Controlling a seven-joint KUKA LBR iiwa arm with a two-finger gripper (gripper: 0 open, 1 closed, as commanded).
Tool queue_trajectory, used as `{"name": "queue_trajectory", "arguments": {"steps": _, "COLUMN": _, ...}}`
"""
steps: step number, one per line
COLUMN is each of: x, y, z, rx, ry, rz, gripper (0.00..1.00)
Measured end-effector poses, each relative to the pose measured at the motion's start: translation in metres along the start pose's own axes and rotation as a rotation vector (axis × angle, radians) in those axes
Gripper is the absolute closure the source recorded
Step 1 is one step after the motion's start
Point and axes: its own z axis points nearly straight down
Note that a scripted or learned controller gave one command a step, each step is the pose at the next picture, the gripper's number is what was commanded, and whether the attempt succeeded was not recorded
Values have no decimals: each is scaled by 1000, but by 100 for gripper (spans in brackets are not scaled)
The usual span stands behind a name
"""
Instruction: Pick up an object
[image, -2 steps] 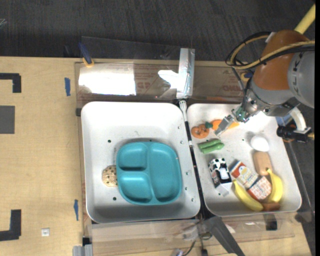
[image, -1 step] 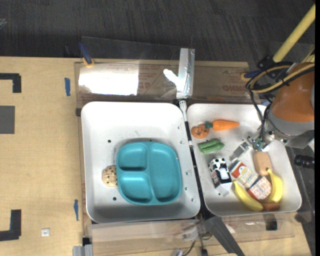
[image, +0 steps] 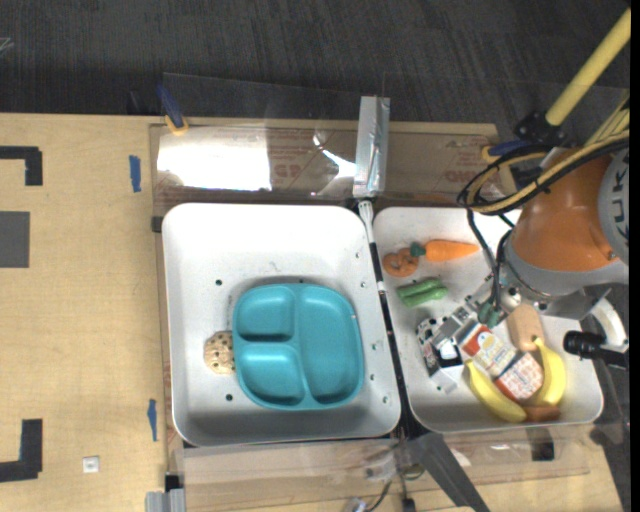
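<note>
Here the right bin (image: 590, 405) holds the loose things, heaped toward its near corner as if dropped in for picking: a banana (image: 505, 392) curving along the front, a red and white packet (image: 505, 368) lying on it, a tan bread roll (image: 524, 327) just behind, a green pod (image: 421, 292) nearer the divider, and a carrot (image: 447, 251) with a small orange pumpkin (image: 400, 262) beside it at the far end; the left bin (image: 190, 300) carries a teal divided plate (image: 298, 343) with a cookie (image: 219, 352) touching its left edge, likely as a place to set things down; the arm (image: 565, 225) reaches in from the right, its orange band over the right bin's far side and the wrist pointing down toward the heap; the gripper (image: 450, 335) sits low among the clutter, just left of the packet; I cannot tell how it is set, and nothing can be seen held in it; so the pick looks not yet made.
</note>
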Motion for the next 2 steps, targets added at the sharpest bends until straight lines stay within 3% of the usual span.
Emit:
{"name": "queue_trajectory", "arguments": {"steps": 1, "x": -44, "y": 6, "z": 21, "rx": -32, "ry": -12, "rz": 399, "gripper": 0}}
{"name": "queue_trajectory", "arguments": {"steps": 2, "x": -8, "y": 8, "z": 40, "rx": -8, "ry": -8, "rz": 292, "gripper": 0}}
